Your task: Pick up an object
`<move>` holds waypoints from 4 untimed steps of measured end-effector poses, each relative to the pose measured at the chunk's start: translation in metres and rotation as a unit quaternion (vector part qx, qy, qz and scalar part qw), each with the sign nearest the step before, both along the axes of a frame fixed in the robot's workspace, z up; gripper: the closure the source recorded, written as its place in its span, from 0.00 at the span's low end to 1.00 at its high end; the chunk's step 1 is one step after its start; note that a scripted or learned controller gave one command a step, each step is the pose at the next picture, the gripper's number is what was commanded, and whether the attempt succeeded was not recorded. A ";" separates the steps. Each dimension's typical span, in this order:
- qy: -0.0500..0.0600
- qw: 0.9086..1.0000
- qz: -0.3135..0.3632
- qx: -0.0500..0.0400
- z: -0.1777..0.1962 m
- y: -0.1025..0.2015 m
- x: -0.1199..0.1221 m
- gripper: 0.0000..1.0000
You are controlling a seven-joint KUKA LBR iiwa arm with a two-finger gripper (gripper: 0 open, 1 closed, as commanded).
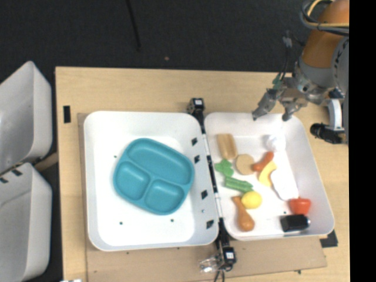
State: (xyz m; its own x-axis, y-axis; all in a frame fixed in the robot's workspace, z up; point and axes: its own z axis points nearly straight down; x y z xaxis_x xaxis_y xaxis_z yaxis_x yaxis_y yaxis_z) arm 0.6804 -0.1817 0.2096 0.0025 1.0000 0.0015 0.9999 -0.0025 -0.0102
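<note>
Toy food pieces heaped in right bin [317,175]: tan bread loaf [225,145] nearest the divider, round beige disc [244,164] just beside it, green pieces [232,177] below, yellow lemon [251,200], orange carrot-like piece [244,216], banana [267,174], red piece [300,205] and black block [294,222] toward near corner. Gripper [272,111] poised over right bin's far rim, fingers spread apart, nothing between them. Blue divided plate [154,175] lying flat in left bin [100,216], well apart from right bin's contents.
</note>
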 end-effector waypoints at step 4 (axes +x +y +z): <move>-0.005 1.000 0.002 -0.002 -0.109 -0.003 0.001 0.00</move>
